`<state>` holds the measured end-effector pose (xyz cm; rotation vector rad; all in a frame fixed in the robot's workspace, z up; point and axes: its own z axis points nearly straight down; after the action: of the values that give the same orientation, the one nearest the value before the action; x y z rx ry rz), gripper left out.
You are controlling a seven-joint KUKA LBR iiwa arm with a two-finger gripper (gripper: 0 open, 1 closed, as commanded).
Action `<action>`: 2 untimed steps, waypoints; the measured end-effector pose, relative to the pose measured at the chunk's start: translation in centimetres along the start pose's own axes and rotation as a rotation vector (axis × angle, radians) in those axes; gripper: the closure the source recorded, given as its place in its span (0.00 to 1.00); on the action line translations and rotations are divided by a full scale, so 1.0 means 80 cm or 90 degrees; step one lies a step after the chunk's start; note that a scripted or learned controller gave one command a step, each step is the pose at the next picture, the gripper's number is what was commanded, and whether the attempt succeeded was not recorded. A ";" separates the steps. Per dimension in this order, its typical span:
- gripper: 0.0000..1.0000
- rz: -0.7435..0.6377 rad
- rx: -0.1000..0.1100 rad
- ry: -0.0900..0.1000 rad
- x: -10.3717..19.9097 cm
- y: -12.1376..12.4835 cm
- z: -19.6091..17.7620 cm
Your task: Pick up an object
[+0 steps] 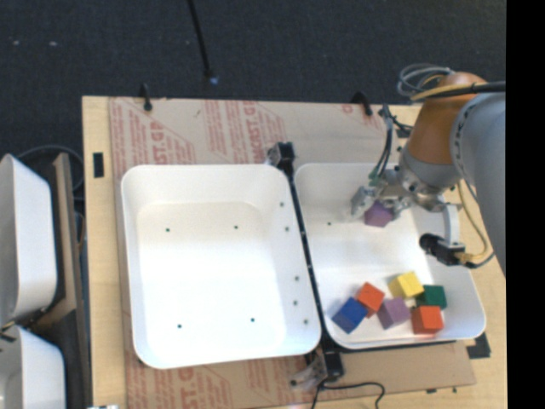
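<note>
The gripper (pixel 381 203) is being held low over the far part of the right bin (pixel 341 254), w/ a purple block (pixel 379 216) being seen right at its tips; the block appears to be sitting betw. the fingers, so the pincer is being judged as clamped on it, though the grip is being read from a slanted view & contact w/ the bin floor can't be ruled out; the arm (pixel 434 139), grey w/ an orange band, is being reached in from the right, wrist pointing down, prob. so the fingers are meeting the block from above; the remaining blocks are being left in a loose cluster at the near-right corner of the same bin, well apart from the gripper: a blue block (pixel 349 314), an orange block (pixel 370 296), a second purple block (pixel 392 312), a yellow block (pixel 408 285), a green block (pixel 433 296) & a red block (pixel 427 319); a lone block is likely being chosen as no neighbours are crowding the fingers; the left bin (pixel 136 228) is being kept beside it, rims touching; the lift is being judged as not yet proven.
</note>
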<state>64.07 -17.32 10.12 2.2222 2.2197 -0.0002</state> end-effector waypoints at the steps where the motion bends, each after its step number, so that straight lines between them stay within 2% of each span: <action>1: 1.00 0.001 -0.001 0.000 -0.001 0.001 -0.013; 2: 1.00 -0.005 -0.005 0.001 0.108 -0.021 -0.131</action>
<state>62.41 -8.67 20.59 2.2104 2.2245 0.0108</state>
